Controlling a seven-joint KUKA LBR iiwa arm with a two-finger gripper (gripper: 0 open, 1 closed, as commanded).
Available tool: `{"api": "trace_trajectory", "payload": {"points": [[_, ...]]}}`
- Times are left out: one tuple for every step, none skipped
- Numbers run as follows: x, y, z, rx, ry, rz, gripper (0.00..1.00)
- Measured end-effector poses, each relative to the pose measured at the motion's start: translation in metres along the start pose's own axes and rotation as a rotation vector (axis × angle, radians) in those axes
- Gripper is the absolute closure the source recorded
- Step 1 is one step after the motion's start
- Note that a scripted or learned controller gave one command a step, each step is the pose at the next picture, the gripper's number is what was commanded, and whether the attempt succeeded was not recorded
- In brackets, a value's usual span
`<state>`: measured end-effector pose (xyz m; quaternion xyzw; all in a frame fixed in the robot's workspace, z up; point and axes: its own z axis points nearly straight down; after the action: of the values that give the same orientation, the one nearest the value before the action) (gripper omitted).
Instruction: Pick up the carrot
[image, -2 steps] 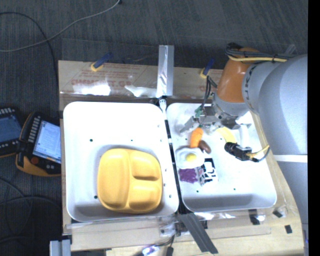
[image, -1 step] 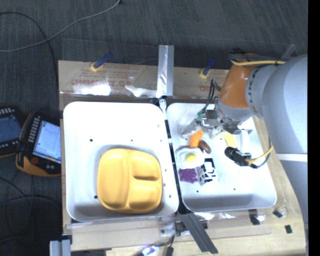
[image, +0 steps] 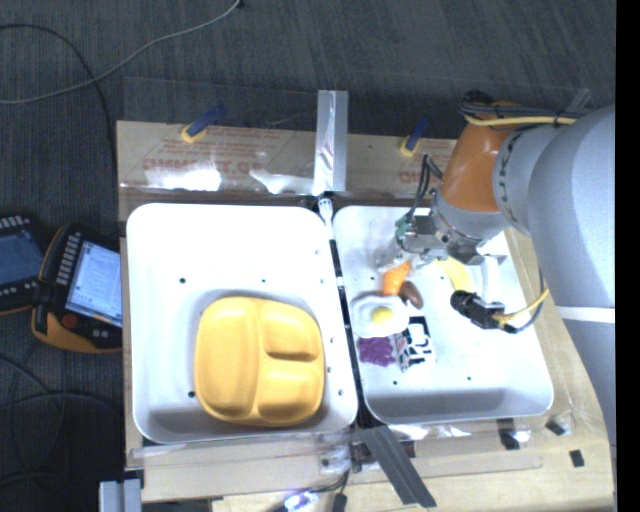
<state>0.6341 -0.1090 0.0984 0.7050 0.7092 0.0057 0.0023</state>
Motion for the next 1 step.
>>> {"api": "trace_trajectory", "payload": {"points": [[0.0626,0.0271,-0.0889,0.014,-0.006,-0.047,1.00]]}}
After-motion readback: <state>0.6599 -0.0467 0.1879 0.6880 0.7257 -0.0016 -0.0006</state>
